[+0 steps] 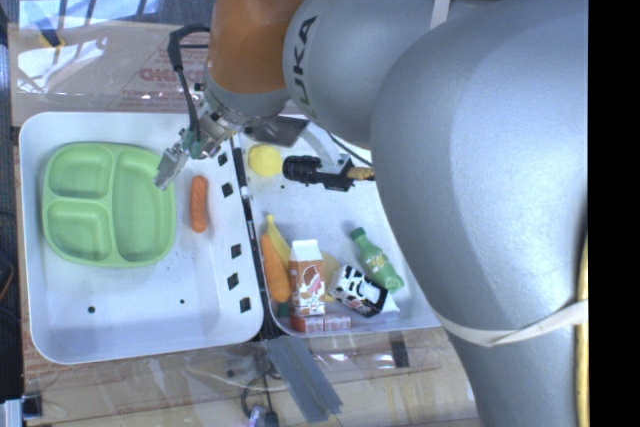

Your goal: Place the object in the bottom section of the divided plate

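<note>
A green divided plate (105, 205) lies in the left bin (120, 325), with two small sections on its left and one large section on its right. An orange sausage-shaped object (199, 203) lies on the bin floor just right of the plate, apart from its rim. My gripper (168, 169) hangs over the plate's upper right edge, up and left of the orange object. Nothing shows in its grasp.
The right bin (395, 215) holds a yellow lemon (264, 160), an orange carrot-like piece (273, 263), a small milk carton (307, 280), a green bottle (376, 259) and a black-and-white item (357, 290). The arm's large grey body covers the right side.
</note>
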`<state>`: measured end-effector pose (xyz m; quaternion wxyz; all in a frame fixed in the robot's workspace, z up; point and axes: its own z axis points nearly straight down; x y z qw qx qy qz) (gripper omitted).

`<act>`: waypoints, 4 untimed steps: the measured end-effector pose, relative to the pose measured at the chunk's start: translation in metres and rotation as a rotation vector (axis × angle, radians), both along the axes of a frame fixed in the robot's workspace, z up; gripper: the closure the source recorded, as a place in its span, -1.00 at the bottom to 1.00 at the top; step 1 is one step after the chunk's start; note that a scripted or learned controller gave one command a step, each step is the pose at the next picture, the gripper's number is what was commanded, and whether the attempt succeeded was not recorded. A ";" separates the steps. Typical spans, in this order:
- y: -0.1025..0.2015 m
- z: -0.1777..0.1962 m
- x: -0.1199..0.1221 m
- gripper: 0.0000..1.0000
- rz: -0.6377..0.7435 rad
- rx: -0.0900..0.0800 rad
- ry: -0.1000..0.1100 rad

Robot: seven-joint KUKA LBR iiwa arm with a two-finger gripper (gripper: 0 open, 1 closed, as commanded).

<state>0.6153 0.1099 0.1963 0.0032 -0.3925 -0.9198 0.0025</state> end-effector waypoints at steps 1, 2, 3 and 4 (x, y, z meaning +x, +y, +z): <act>0.001 0.007 0.001 1.00 0.005 -0.001 0.005; 0.065 0.040 0.010 1.00 0.252 0.002 -0.005; 0.072 0.037 -0.052 1.00 0.097 0.000 -0.001; 0.072 0.037 -0.052 -1.00 0.097 0.000 -0.001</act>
